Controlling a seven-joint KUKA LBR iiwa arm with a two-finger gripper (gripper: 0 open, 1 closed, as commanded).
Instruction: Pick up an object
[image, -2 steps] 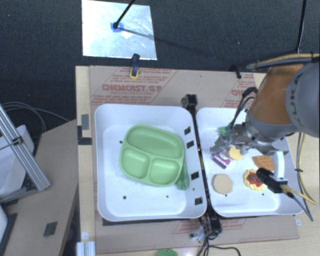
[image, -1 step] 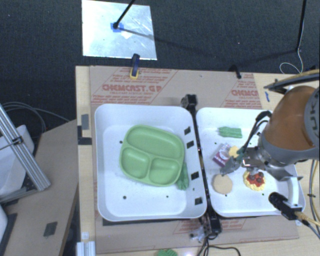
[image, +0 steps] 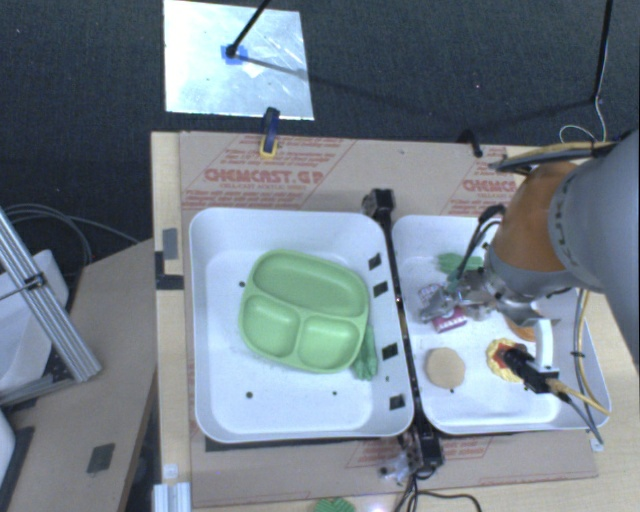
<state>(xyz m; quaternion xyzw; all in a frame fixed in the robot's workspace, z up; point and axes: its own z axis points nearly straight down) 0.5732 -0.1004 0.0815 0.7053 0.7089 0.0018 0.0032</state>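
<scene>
- Tray (image: 303, 309), green and split into compartments, lies near the middle of the left bin (image: 225, 400), tilted a little; a green scrap (image: 367, 356) peeks out from under its right edge, so the tray partly rests on it.
- Divider (image: 392, 300), where the two bin rims meet, keeps the left bin's things apart from the pickable clutter on the right.
- Disc (image: 445, 367), tan and round, sits alone near the front edge of the right bin (image: 480, 420), free on all sides and likely the easiest thing to take.
- Pink piece (image: 451, 321) lies just beside the gripper, toward the right bin's left wall.
- Gripper (image: 438, 300) is low over the right bin's left half, aimed at the pink piece; whether it is clenched or released I cannot tell.
- Green bit (image: 452, 263) sits near the right bin's back edge, partly behind the wrist cables.
- Yellow-and-red item (image: 505, 359) lies at the right bin's front right, under the arm (image: 585, 235), hard to reach from here.
</scene>
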